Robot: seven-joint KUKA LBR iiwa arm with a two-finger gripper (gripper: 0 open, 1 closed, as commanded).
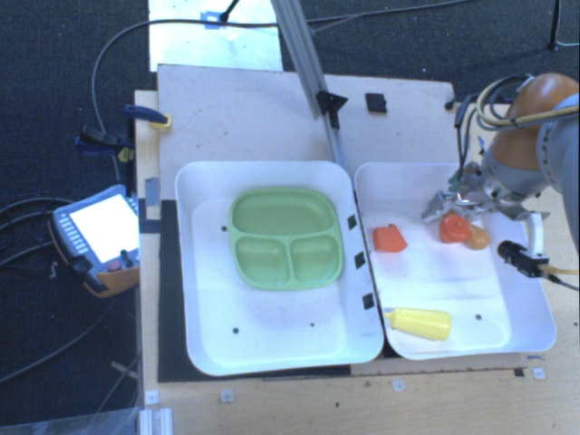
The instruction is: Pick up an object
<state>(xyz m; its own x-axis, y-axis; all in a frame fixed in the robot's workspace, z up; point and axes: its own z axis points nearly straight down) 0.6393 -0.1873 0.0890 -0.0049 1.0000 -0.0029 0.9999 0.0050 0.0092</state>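
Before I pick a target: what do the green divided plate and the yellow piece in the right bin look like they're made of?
Green plate: probably moulded plastic, matte to satin, judging by its even colour, soft rounded dividers and faint sheen. Yellow piece: also looks like plastic, smooth with uniform colour, but it is too small to rule out rubber or foam.

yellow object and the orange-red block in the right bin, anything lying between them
Nothing: the camera view shows only bare white bin floor between the orange-red block and the yellow object.
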